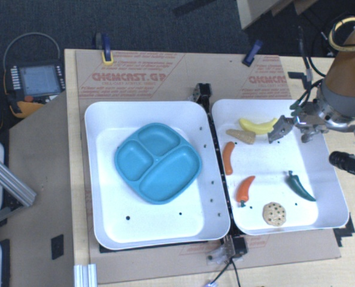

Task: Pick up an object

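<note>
Fingers spread and holding nothing, the gripper (291,128) hangs at the right bin's (321,220) two o'clock rim, touching the banana (256,125), with bare floor toward six.

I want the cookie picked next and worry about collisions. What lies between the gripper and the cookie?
In the camera view, bare white bin floor separates the gripper from the cookie. The green pepper sits just right of that line.

Two white bins (99,178), one blue divided plate (158,162), one banana (256,125), one sausage (228,158), one red pepper (245,189), one green pepper (298,185), one cookie (275,213), one tan wedge (241,136)
</note>
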Robot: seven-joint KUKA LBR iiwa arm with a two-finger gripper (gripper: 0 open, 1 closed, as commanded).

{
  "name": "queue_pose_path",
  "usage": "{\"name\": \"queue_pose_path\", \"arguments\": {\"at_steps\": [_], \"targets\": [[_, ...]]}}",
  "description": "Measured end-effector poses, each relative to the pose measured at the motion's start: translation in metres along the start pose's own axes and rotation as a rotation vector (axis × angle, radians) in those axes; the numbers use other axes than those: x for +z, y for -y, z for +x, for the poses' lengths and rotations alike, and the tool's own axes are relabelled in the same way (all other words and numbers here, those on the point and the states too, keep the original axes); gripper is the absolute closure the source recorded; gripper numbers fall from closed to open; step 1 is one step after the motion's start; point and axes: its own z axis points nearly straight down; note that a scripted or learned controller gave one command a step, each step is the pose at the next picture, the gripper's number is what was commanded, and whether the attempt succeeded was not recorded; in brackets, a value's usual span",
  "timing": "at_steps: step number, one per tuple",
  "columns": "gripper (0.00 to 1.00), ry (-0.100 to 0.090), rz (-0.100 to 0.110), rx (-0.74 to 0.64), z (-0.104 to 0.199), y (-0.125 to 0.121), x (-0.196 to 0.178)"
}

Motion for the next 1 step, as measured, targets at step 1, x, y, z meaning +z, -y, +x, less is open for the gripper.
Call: {"name": "queue_pose_path", "arguments": {"at_steps": [1], "targets": [[0.0,-0.001,0.001,-0.001,0.0107,-0.0001,0.0557]]}}
